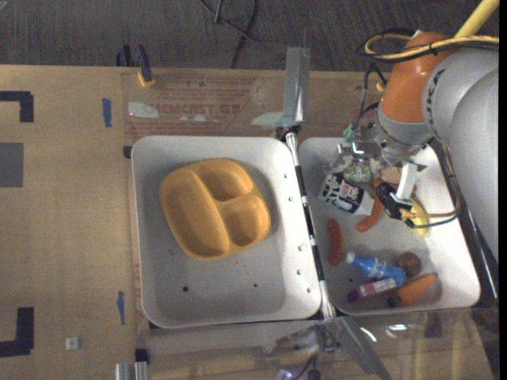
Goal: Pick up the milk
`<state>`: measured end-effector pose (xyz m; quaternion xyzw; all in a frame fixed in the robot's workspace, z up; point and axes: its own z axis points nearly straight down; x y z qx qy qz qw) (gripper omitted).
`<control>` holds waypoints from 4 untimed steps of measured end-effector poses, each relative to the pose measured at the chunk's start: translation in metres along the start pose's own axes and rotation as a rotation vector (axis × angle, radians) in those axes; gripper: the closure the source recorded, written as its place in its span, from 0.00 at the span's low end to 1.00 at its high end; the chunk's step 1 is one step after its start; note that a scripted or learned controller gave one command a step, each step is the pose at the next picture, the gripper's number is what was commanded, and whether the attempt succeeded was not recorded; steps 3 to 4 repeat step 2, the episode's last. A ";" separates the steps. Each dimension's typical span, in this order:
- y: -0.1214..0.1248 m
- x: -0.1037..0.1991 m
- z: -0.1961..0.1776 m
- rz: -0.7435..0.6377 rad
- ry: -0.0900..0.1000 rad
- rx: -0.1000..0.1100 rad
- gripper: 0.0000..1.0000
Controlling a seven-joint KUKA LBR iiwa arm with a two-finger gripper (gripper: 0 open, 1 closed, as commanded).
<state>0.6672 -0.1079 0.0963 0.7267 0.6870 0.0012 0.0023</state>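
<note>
Plywood bench (71, 236) on dark carpet (95, 10); gripper (360, 161) over milk (345, 191), grip state unclear.

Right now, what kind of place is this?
Probably a robotics lab's pick-and-place bench: a grey arm reaching into a white bin of toy groceries, blue tape marks on the bench, cables on the carpet.

Crowded at the top of the right bin (467, 291) — arm (444, 77) and gripper (366, 163) hang right over the milk carton (344, 191), with a red-orange piece (371, 218) and a banana (418, 212) pressed close on its right. Open floor only in a narrow strip between the sausage (335, 241) and the blue bottle (374, 266), purple bottle (374, 288), brown ball (409, 261) and carrot (415, 288) clustered low. Plenty of bare room in the left bin (158, 291) around the yellow divided tray (214, 207) — widest below it.
</note>
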 end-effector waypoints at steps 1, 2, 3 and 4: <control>0.001 0.002 -0.012 -0.003 -0.001 -0.004 1.00; -0.069 0.071 -0.089 -0.048 0.003 0.007 1.00; -0.069 0.071 -0.089 -0.048 0.003 0.007 1.00; -0.069 0.071 -0.089 -0.048 0.003 0.007 1.00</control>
